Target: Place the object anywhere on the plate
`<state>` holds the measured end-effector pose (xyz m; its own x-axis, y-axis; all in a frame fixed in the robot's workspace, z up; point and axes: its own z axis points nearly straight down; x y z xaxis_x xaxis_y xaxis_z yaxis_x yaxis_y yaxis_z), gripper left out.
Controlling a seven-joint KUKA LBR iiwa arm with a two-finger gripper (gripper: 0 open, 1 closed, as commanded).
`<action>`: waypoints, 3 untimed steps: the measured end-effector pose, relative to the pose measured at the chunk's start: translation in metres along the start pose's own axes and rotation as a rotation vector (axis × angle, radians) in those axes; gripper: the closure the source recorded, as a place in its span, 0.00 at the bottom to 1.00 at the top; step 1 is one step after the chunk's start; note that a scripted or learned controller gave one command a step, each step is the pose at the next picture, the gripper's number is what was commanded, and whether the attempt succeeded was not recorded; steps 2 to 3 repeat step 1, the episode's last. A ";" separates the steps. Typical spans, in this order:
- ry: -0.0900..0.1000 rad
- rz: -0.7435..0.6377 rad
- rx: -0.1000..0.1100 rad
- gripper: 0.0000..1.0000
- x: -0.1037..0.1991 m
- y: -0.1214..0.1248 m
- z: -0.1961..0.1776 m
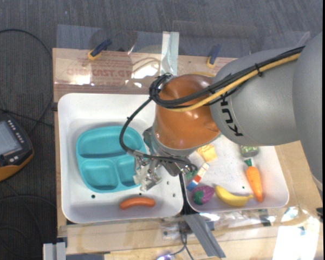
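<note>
Camera view: we see two white bins side by side on the bench. The left bin point(70, 145) contains a teal plate point(103, 158) with three compartments, positioned in the bin's upper-left area. A sausage point(137, 202) lies flat on the bin floor near the front wall, just below the plate and apart from it.

The arm point(249, 107) reaches in from the right, its orange band above the wrist. The gripper point(146, 176) hangs over the plate's lower-right corner, at the edge of the right-hand compartment. We cannot tell whether it is released or clenched, since the metal parts blur together; we see no object inside it.

The right bin point(279, 194) contains a banana point(232, 195), a carrot point(254, 182) lying roughly upright in the picture, a purple item point(203, 194) just beside the banana's left end, and a yellow block point(207, 153) close to the arm's wrist. A green item point(249, 151) sits partly under the arm.
</note>
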<state>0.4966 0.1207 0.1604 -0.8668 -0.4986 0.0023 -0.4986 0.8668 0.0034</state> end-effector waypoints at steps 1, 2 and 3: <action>0.000 0.000 0.000 0.00 0.000 0.000 0.000; 0.000 0.000 0.000 0.00 0.000 0.000 0.000; 0.000 0.000 0.000 0.00 0.000 0.000 0.000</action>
